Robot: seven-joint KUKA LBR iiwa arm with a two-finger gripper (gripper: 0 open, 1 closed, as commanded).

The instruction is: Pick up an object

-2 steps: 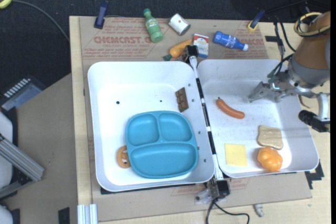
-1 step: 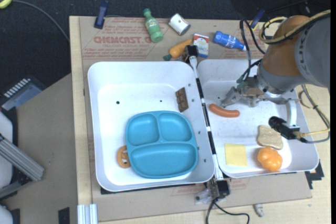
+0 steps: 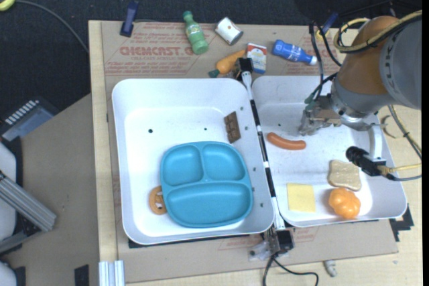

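we are positioning the tool (image 3: 310, 125) in the right bin (image 3: 395, 207); its grip state is indeterminate. the sausage (image 3: 286, 140) is lying just below-left, its long axis running left-right.

Landmark: divided tray (image 3: 204, 183), in left bin (image 3: 134, 104). Pretzel (image 3: 157, 200) tucked at tray's left edge. Chocolate bar (image 3: 232, 126) just behind tray. Right of tray, in right bin (image 3: 281, 94): sausage (image 3: 286, 141), cheese slice (image 3: 301, 197), bread (image 3: 344, 175), orange (image 3: 345, 203). Bottles (image 3: 196, 33) on table (image 3: 151, 50) well behind tray.
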